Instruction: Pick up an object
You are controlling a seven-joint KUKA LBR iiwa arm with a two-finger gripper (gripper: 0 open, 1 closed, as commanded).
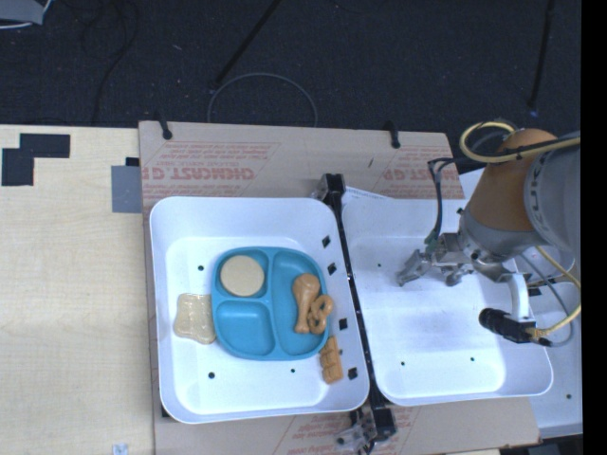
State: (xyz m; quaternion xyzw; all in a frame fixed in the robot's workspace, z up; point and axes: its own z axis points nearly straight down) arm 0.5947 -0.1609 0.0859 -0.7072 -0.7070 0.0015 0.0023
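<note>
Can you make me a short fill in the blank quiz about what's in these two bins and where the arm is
1. The blue divided plate lies in the ____ bin.
2. The round tan disc rests in one of the plate's ____ compartments.
3. The gripper is over the ____ bin.
4. The pale piece beside the plate's left edge rests on the bin's ____ floor.

Missing words: left; three; right; white

- Two shallow white bins sit side by side before me: the left bin (180, 254) and the right bin (427, 349).
- A black divider (346, 292) runs between them.
- Both bins rest on a cardboard sheet (247, 164) with red print.
- Light wooden bench top (66, 292) lies left, bearing a grey patch (124, 188) and black marks (33, 154).
- Dark carpet (379, 45) with cables lies beyond.
</note>
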